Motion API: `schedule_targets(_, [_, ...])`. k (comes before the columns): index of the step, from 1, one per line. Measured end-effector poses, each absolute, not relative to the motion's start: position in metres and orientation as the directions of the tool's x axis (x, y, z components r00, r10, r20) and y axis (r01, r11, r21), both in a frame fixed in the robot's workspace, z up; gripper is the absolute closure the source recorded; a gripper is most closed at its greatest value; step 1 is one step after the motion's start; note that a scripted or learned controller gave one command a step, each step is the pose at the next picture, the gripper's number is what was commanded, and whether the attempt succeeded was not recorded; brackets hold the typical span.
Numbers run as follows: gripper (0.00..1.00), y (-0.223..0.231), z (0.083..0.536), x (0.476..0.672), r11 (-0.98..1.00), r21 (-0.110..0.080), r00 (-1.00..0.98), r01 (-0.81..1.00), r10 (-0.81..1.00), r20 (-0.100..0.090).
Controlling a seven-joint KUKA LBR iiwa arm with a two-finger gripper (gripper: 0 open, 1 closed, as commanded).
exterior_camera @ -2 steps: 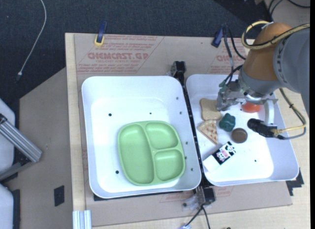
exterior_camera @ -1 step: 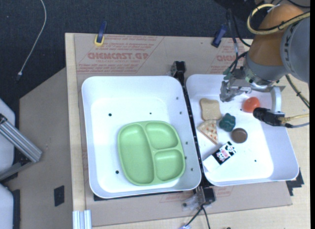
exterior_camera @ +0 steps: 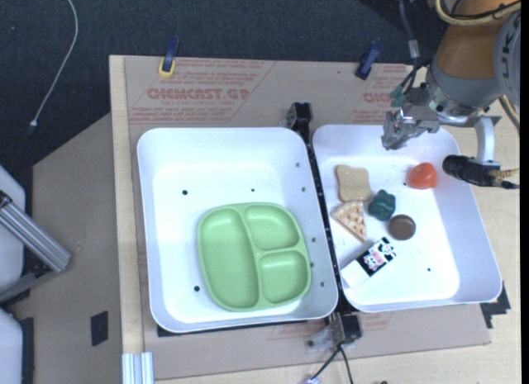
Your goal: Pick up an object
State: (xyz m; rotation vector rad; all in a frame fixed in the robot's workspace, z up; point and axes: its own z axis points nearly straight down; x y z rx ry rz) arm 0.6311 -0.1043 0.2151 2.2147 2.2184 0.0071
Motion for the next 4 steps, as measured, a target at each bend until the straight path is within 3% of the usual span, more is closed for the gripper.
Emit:
schedule_targets(1, [1.0, -0.104, 0.247, 0.632, 0.001, 0.006, -0.001, 1.0, 1.0, -0.001])
schedule_targets(4, [1.0, 0.031, 0.24, 0.589, 0.004, -0.003, -0.004, 1.0, 1.0, 0.001])
